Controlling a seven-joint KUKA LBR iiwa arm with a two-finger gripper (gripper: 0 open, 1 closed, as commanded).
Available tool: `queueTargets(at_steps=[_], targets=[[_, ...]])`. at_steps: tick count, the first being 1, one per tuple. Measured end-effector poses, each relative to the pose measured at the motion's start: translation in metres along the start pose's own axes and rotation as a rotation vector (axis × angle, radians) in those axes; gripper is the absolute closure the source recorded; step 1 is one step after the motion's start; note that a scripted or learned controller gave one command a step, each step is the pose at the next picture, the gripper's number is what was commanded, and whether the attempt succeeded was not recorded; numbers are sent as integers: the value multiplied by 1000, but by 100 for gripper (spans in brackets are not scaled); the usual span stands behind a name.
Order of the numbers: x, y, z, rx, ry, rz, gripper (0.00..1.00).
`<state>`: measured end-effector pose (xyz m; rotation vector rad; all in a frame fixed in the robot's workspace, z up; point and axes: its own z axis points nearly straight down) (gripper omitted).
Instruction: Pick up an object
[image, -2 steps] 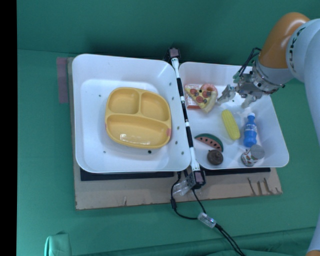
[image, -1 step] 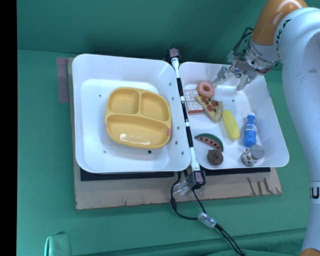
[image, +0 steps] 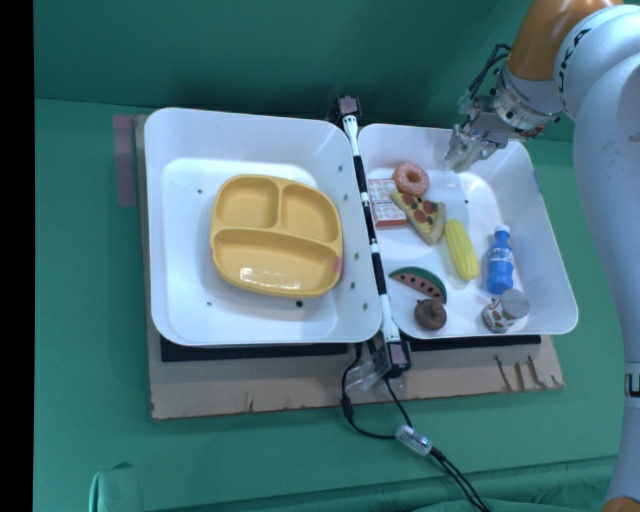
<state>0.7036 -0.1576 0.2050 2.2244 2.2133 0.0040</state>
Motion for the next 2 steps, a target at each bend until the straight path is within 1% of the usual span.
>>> queueTargets(at_steps=[1, 2], targets=[[-2, 0, 0, 1, -4, 1, 0], [-1, -2, 12, 3, -7, -2, 0]])
